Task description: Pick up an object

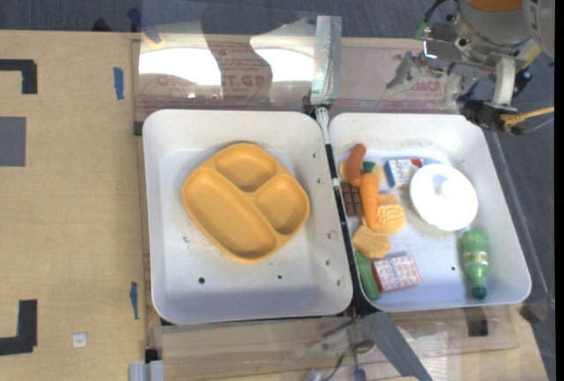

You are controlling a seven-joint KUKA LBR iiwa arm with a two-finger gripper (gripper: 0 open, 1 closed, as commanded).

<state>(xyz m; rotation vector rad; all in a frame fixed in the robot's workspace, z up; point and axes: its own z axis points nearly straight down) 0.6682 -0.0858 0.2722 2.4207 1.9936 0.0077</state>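
Hovering above the far right corner of the right-hand shallow white bin (507, 273), the two-finger gripper (441, 75) is seen carrying nothing. Toys are crowded along that bin's left wall: an orange plastic carrot (369, 198), a round white lid (444, 195), a green plastic bottle (475, 260). A neighbour could be nudged or a grasp missed. Printing on the small red-and-white packet (398, 271) cannot be read.

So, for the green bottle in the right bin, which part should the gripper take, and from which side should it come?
Grip the green bottle across the middle of its body, coming straight down from above. It lies flat with its cap toward the bin's near edge, so the fingers should close across its width. The white round lid sits just beyond its far end, but both long sides look free; the right bin's wall is close, so clearance there may be tight.
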